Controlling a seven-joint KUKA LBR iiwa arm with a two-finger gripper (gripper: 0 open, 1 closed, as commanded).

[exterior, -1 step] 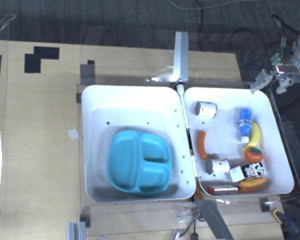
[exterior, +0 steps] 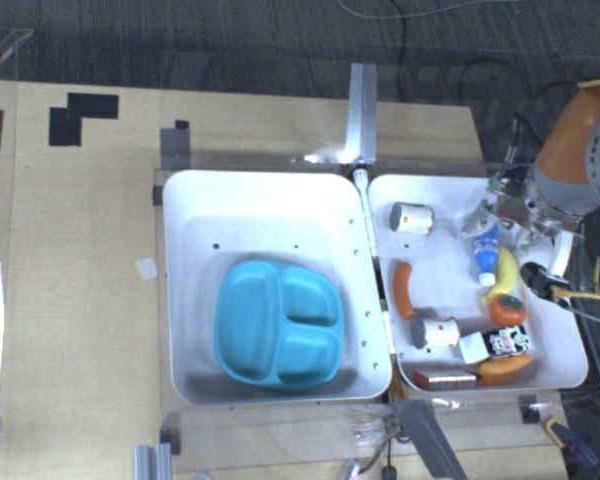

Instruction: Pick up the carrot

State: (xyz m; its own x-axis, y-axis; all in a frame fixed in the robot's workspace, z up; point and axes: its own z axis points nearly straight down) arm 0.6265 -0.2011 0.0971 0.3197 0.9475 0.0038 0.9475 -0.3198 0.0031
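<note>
Lying carrot (exterior: 504, 368) well below hand (exterior: 502, 218)

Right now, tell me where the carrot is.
The carrot lies in the right bin, at its near right corner in the camera view, just below a black-and-white box and right of a small white block.

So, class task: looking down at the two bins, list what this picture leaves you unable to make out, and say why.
1. The pincer at the right bin's far right: the arm's wrist hides its tips in the camera view.
2. The carrot: a small black-and-white item overlaps its top edge.
3. The blue object near the pincer: too small and blurred to identify.
4. The arm: cut off by the right edge.
</note>
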